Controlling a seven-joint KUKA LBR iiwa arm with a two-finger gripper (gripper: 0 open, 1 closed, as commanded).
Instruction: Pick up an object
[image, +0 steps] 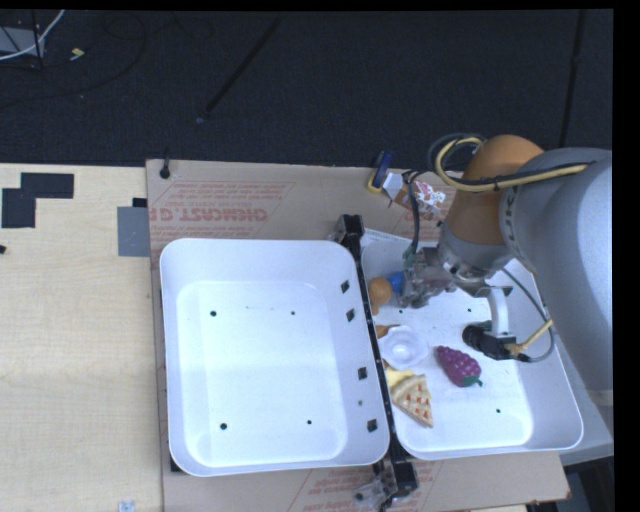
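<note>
Tool (418, 285) down in the right bin (545, 425), hanging low near that bin's far left corner, close to the divider where the two bins meet. Whether it is spread or pressed together cannot be told from the camera view; the wrist and its cables sit over that part. Nothing can be seen caught in it.

Just beside the tool, toward the left wall of the right bin, lies a small orange round thing (380, 291), partly tucked against the wall. Nearer the middle of the left wall is a clear plastic cup (403, 350). Toward the near left corner lie a yellow piece (397, 378) and a waffle-patterned wedge (415, 400), touching or nearly so. A purple grape bunch (459, 365) rests nearer the bin's centre, well apart from the tool. The left bin (190, 290) lies on a cardboard sheet (230, 205) spread over the tabletop (70, 350).

By my judgement the step in hand is the reach and descent toward a grasp, with the orange round thing the likeliest target, since it is nearest. Lifting is not yet done. The next move calls for settling squarely over the chosen object, closing on it, then rising straight; the bin wall so close on the left leaves little room, so a glancing contact could push the object aside.
</note>
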